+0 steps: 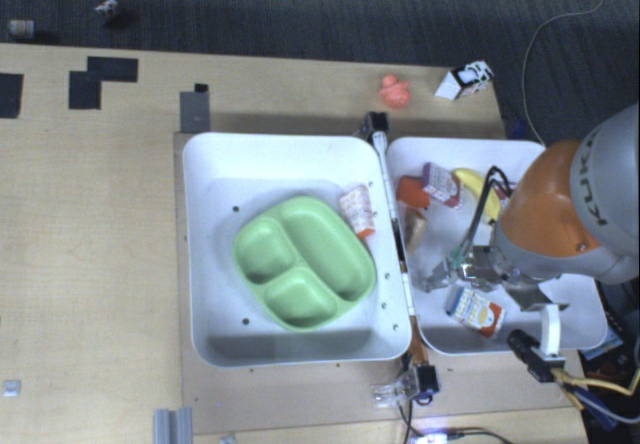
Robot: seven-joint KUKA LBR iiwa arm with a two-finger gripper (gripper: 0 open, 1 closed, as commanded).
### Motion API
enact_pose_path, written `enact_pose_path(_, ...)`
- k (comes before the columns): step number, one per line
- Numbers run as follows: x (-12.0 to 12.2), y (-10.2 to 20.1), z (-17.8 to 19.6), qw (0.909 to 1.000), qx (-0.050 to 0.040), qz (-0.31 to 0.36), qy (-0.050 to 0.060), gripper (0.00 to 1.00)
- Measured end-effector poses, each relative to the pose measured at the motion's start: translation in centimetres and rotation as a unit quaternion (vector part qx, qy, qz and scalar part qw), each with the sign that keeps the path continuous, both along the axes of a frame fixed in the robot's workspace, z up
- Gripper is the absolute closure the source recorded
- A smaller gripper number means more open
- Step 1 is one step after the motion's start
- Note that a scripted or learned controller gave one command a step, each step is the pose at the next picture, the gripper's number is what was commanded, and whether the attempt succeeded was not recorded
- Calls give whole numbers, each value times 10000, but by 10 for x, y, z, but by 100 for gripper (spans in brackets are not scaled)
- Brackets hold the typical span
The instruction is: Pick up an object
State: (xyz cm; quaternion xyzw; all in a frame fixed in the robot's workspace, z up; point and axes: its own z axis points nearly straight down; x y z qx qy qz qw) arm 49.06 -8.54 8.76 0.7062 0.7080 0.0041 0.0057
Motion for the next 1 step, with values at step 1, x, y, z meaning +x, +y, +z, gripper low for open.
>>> enact_pose_path(1,77,-15,-1,10000,2,12,20,0)
